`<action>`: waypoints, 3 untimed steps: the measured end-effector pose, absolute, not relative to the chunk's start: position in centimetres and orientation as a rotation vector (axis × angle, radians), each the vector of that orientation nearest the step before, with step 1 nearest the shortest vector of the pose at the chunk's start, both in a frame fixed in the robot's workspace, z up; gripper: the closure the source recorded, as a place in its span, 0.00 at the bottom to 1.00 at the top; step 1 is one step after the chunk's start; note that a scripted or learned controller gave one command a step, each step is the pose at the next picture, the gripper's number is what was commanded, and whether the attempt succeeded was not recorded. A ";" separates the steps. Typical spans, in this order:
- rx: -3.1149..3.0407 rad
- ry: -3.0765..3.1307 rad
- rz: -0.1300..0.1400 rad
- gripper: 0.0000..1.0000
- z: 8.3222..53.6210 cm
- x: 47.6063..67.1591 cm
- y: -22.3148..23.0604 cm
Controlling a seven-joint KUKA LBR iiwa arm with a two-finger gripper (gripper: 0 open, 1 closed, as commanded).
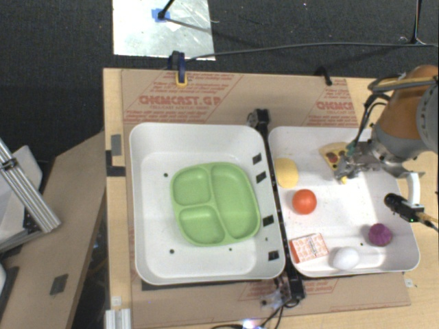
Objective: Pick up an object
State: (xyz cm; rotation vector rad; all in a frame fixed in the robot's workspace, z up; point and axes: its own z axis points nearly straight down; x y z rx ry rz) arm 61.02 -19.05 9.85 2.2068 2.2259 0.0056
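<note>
Gripper (345, 172) low in the right bin (405, 252) (jaw state unclear).
Orange ball (304, 201) down-left of it; yellow slice (333, 154) just above.

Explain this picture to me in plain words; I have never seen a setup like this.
One camera looks down at a slant on a bench with two shallow white bins side by side. The left bin holds a green divided plate. The right bin holds small items: a yellow lemon-like piece, an orange ball, a purple piece, a white egg-like piece, a small red-and-white packet and a slice-like toy at the far end. The grey machine with an orange band is a robot arm reaching in from the right. Its gripper is low by the slice-like toy; I cannot tell whether it holds anything. Its job is picking up an object.
</note>
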 end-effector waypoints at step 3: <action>2.209 2.224 0.006 1.00 25.9 61.5 -18.5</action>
